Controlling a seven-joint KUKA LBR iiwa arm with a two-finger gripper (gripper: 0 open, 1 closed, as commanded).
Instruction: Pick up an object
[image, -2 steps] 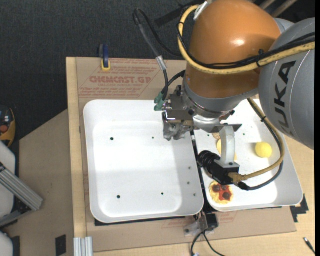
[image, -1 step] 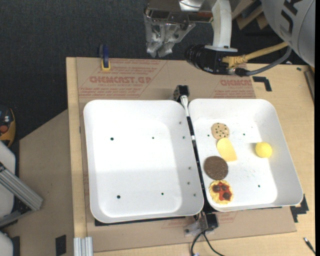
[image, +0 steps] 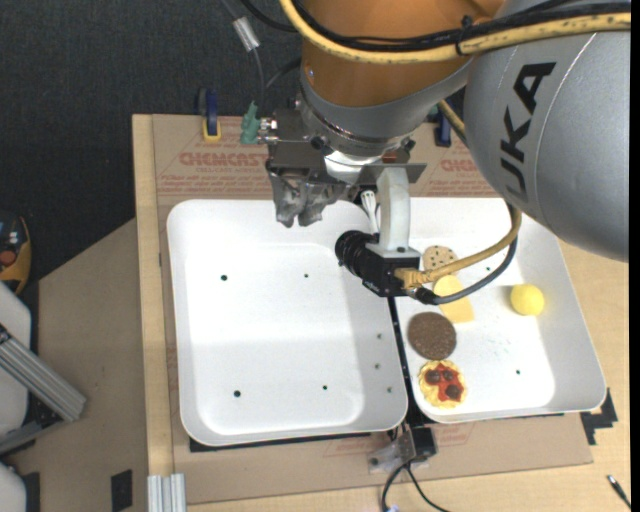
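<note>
The right bin (image: 560, 370) holds several small objects: a tan round cracker (image: 438, 258), a yellow wedge (image: 458, 308), a yellow ball (image: 527, 299), a dark brown disc (image: 432, 335) and a small pizza-like piece (image: 443, 384). My gripper (image: 303, 207) hangs over the far edge of the left bin (image: 260, 330), well left of all those objects. Its grey fingers look shut, with nothing between them. The big arm body hides the far part of the right bin.
A black fitting with a yellow cable (image: 372, 265) hangs off the arm above the divide between the bins, close to the cracker. Blue and green clamps (image: 212, 115) sit on the cardboard base at the back. Grey rails (image: 40, 380) lie at the left.
</note>
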